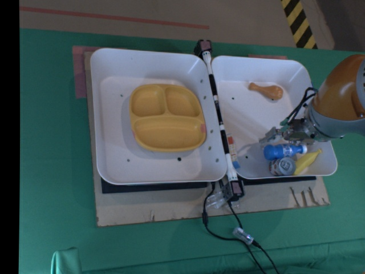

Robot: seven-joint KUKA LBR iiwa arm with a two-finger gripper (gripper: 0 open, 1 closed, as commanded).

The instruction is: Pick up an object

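- Gripper: hovering in the right bin just above the blue bottle; finger state is hidden, cannot tell.
- Bottle: lying at the bin's 5 o'clock, touching a round tin and a banana. Likely light, stiff, slick, prone to rolling; grip across the body.
- Drumstick: sitting at 1 o'clock, well apart.
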